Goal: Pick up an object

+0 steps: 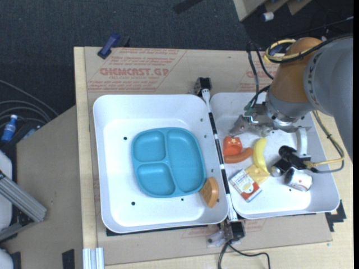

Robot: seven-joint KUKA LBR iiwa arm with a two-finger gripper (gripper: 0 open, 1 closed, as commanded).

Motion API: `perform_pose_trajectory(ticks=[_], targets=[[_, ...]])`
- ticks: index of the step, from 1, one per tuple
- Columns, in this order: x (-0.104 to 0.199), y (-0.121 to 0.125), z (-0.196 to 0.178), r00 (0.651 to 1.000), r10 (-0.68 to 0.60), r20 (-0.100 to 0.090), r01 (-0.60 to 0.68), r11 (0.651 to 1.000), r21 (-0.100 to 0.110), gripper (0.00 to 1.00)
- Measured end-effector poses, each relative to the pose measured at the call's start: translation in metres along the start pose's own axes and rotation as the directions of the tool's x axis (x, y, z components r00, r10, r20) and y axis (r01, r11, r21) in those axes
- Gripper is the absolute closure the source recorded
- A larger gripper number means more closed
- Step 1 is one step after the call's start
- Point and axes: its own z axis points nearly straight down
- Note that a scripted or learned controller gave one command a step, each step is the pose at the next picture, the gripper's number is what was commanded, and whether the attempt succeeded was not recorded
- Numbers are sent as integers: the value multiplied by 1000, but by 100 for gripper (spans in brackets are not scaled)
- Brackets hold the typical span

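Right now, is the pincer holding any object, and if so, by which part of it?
It cannot be told. The pincer hangs over the right bin, above the orange object and the banana, with no object visibly in it.

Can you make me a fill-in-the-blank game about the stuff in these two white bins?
1. The blue plate lies in the ____ bin.
2. The banana is colored ____.
3. The blue plate has ____ sections.
4. The brown cookie-like thing sits by the plate's lower ____ corner.

Missing words: left; yellow; three; right
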Motion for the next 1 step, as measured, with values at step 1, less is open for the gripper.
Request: perform_pose_trajectory(ticks=[1], targets=[[1,1,-10,1000,0,-1,0,1000,-1,100]])
